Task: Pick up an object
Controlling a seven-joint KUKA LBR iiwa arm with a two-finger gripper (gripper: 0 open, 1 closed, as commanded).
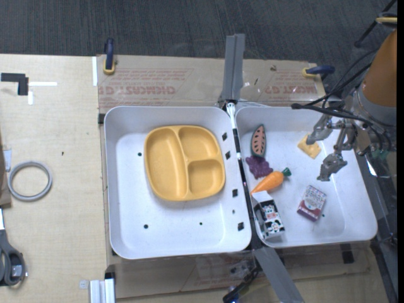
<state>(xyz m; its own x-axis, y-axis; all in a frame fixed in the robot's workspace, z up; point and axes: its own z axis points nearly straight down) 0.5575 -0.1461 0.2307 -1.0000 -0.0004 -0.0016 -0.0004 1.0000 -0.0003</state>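
At the front of the right bin point(353, 232), nearest the camera, a small milk carton point(270, 218) with a cow print lies against the divider, its long axis running front to back. Just behind it sit a toy carrot point(270, 180), a purple grape cluster point(257, 165) and a watermelon slice point(258, 140), strung along the same inner wall. A small reddish packet point(312, 202) lies flat toward the middle of the bin floor, and a yellow cheese wedge point(308, 147) rests near the back. The tool point(329, 150) hangs over the right rear of this bin, its two fingers spread apart and holding nothing; one finger shows close beside the cheese wedge, though whether it touches cannot be told. The packet seems the likeliest target, lying just forward of the tool and slightly inward, so a short move toward the front and down would probably bring the fingers about it. The left bin point(126, 232) carries a yellow divided plate point(184, 161).
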